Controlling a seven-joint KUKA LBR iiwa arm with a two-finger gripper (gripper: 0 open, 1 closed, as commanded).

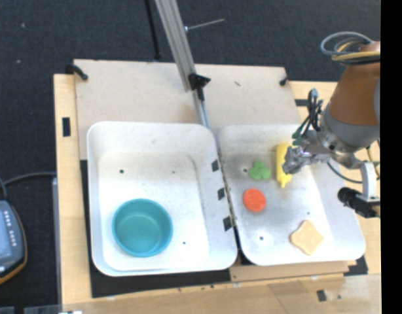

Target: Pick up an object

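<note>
Tan piece (307,237): nearest, well below the fingers
Orange ball (255,199): down-left of them
Green lump (258,171): just left
Yellow object (282,164): against the gripper (291,162), partly hidden
Fingers: spread unreadable, cannot tell

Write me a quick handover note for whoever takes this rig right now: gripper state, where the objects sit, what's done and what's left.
Gripper: low in the right bin, right at the yellow object; a grasp on it can't be confirmed from this view.
Right bin: green object just left of the yellow one, orange-red object below the green one, tan piece toward the near right corner.
Left bin: teal bowl in the near left part.
Done: arm is positioned at the yellow object.
Left: nothing is lifted yet; confirm the grasp and raise.
</note>
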